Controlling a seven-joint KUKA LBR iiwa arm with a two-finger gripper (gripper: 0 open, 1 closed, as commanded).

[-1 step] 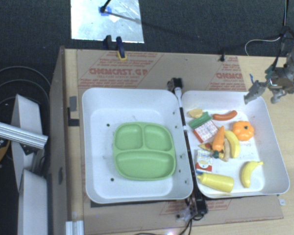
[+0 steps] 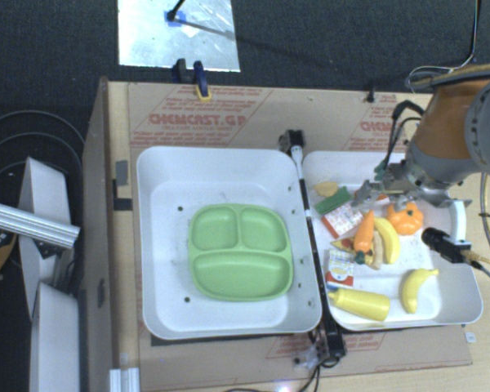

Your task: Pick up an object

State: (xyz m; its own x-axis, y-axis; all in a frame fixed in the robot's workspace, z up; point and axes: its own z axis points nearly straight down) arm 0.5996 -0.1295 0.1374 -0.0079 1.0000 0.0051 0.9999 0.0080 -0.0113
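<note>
The end effector (image 2: 374, 188) hovers low over the right bin (image 2: 461, 305), above the red-and-white packet (image 2: 341, 217); this looks like the approach step. Its opening cannot be told. Next it should descend squarely and clamp.

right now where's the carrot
In the camera view the carrot lies in the right bin, beside a banana and just left of the orange pumpkin.

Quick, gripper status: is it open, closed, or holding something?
Gripper: cannot be told from this view; it hovers over the right bin, near the red-and-white packet.
</note>
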